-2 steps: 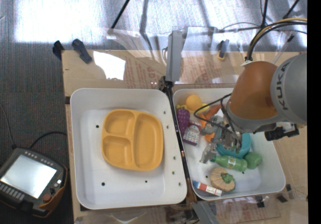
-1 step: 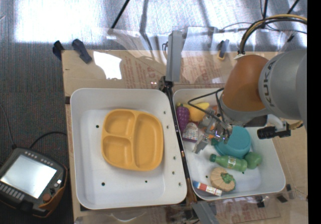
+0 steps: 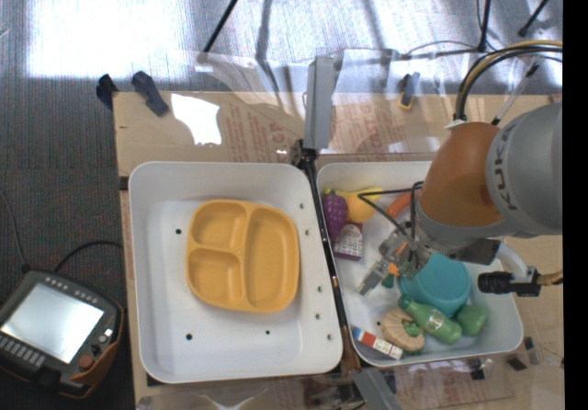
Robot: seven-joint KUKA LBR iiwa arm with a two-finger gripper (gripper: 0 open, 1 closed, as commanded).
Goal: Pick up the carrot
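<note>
The carrot (image 3: 399, 206) is a short orange piece in the right bin (image 3: 511, 336). It lies near the back wall, just right of a yellow fruit (image 3: 360, 204), and the arm's orange band hides part of it. My gripper (image 3: 380, 272) hangs low over the middle of the right bin, pointing down and to the left. It is in front of the carrot, about a hand's width away, and next to a teal cup (image 3: 441, 283). A small orange speck shows at the gripper's wrist side.
The right bin also holds purple grapes (image 3: 334, 212), a small purple-and-white packet (image 3: 349, 242), a green bottle (image 3: 432, 322), a tan bread-like piece (image 3: 404, 332) and a red-white-blue tube (image 3: 377, 342). A yellow divided plate (image 3: 243, 255) lies in the left bin (image 3: 156, 215).
</note>
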